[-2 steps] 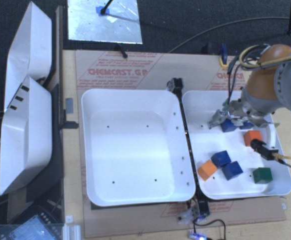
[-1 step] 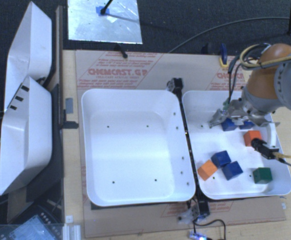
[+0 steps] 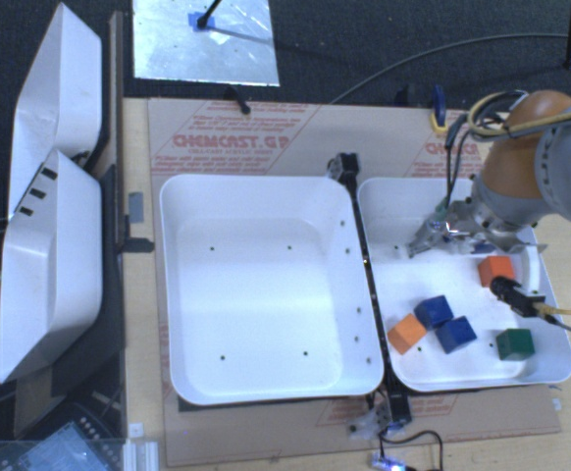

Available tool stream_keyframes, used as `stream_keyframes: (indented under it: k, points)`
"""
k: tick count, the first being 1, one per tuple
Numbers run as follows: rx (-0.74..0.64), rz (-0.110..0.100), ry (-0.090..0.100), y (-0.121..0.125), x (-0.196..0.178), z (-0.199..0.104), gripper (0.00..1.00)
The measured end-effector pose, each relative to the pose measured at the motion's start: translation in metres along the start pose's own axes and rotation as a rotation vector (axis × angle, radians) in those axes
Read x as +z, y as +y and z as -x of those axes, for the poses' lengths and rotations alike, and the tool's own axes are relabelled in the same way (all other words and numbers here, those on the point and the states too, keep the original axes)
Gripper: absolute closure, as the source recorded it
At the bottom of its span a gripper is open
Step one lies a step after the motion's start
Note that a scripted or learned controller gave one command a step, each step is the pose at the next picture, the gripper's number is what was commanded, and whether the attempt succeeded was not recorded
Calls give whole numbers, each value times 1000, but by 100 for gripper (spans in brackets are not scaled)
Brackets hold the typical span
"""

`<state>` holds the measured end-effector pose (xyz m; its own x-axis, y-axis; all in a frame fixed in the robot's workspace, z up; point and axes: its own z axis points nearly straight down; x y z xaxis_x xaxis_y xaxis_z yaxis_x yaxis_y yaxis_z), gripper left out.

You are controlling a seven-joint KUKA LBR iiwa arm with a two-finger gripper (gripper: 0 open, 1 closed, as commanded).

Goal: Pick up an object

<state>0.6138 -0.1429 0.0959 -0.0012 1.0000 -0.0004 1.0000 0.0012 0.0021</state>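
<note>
The end effector [image 3: 435, 235] hovers low in the upper part of the right bin [image 3: 393, 204], fingers' state can't tell, w/ an orange block [image 3: 495, 269] just right of it, and two blue blocks [image 3: 443, 322], another orange cube [image 3: 406, 334] & a green block [image 3: 514, 343] toward lower right.

This is a robotics lab: a grey KUKA arm with an orange band [image 3: 536, 160] works at a pale wooden bench [image 3: 266, 116] bearing two shallow white plastic bins [image 3: 266, 381], with loose black cables [image 3: 393, 77] trailing over dark carpet [image 3: 384, 18].
</note>
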Motion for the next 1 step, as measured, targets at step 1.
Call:
stream_keyframes:
  k: [1]
  points:
    - [2, -5, 1, -97, 10, -23, 0]
